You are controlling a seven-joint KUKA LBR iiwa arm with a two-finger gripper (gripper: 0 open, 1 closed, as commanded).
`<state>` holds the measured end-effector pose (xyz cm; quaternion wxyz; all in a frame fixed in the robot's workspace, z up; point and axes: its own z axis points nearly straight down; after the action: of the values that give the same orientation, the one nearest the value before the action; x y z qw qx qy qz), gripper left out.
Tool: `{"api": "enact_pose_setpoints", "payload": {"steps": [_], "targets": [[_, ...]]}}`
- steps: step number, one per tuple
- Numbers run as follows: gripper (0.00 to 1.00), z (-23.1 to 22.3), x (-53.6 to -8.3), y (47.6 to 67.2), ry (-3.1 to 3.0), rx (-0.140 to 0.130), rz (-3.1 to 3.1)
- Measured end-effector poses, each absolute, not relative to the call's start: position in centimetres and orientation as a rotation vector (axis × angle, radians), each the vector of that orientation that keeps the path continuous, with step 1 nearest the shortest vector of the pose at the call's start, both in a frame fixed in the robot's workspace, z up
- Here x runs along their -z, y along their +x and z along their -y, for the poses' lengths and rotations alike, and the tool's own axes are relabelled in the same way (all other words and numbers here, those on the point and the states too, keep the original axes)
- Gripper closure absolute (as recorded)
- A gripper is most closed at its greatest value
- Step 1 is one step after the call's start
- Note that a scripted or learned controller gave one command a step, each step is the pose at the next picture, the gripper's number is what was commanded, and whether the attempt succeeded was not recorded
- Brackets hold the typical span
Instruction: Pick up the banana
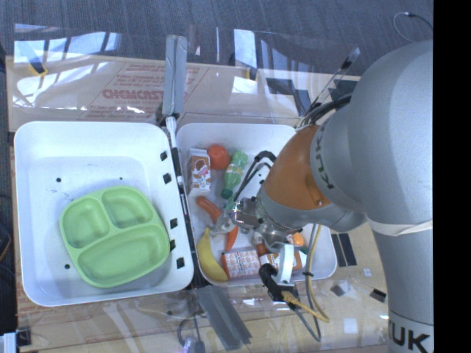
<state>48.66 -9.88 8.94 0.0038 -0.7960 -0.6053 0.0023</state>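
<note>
- banana (209, 258) not picked up yet, lying in the right bin (193, 134), by the near left corner.
- gripper (259, 235) low in the right bin, just beside banana; grasp state impossible to tell.
- left to do: grasping, lifting.

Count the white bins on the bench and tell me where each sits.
2. The left bin holds a green divided plate. The right bin holds the banana and other food items, with the arm reaching over it.
</note>
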Motion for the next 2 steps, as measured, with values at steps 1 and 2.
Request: {"api": "enact_pose_setpoints", "payload": {"steps": [1, 2], "targets": [[0.0, 9.21, -9.0, 47.58, -2.31, -0.004, 2.12], [0.0, 9.56, -8.94, 47.5, -2.036, -0.005, 2.381]]}}
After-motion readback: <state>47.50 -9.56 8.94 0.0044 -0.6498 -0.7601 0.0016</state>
